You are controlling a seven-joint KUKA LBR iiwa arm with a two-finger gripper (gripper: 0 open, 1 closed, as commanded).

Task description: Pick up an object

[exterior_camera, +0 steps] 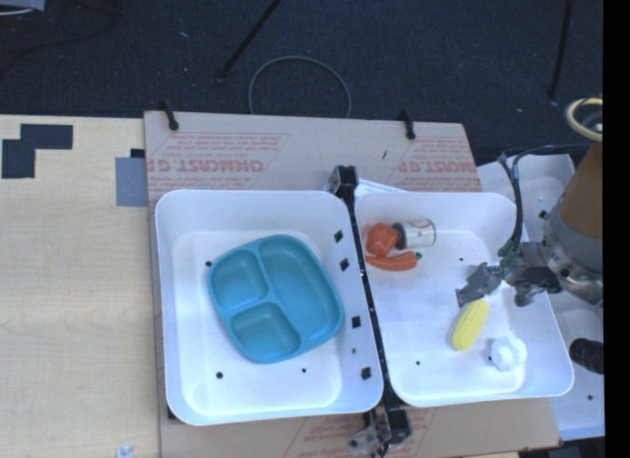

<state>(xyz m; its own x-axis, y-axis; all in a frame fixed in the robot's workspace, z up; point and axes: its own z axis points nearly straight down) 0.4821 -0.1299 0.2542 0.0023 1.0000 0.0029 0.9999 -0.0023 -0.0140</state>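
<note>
I've got the claw [482, 284] low over the right bin [532, 387], at the right of the frame, with the arm coming in from that edge. Its dark tip sits right at the upper end of the corn cob [470, 324], touching it or just above, and I can't tell from this angle whether the claw is spread or pressed together. Nothing clearly sits inside it, so I won't call this a grasp.

The corn looks like my target: yellow, bumpy, a stubby cylinder lying on a slant in the bin's middle-right. I'd judge it will roll if nudged off-centre. Just below and right of it is a small white lumpy piece [507, 354], hard to read against the white plastic. Toward the bin's upper left, an orange carrot-like thing [392, 261] lies beside a little can [418, 233] tipped on its side.

The left bin [187, 387] holds a blue divided plate [276, 296], smooth and glossy, lying flat with three compartments. Both bins rest on cardboard on the desk [69, 328].
</note>
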